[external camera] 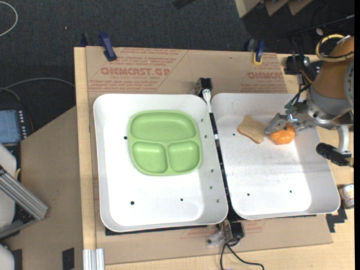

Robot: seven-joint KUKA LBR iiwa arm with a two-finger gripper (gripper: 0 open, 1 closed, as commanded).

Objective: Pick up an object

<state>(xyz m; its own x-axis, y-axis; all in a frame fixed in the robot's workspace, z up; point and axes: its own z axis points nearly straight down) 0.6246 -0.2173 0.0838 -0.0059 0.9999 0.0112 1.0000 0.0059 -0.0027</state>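
Brown cardboard covers the bench (169, 66) under two shallow white plastic bins. Left bin (112, 196) holds a pale green three-compartment plastic tray (164, 142) near its middle. Right bin (281, 190) has a tan bread-like slice (251, 129) at its far side, and just right of it a small orange round object (282, 136). Directly over that object sits the gripper (288, 122); whether it grips cannot be told.

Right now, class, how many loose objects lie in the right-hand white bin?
2: a tan bread-like piece in the right bin, toward its far side, and an orange object just right of it, beneath the claw, which may hide part of it or something smaller.
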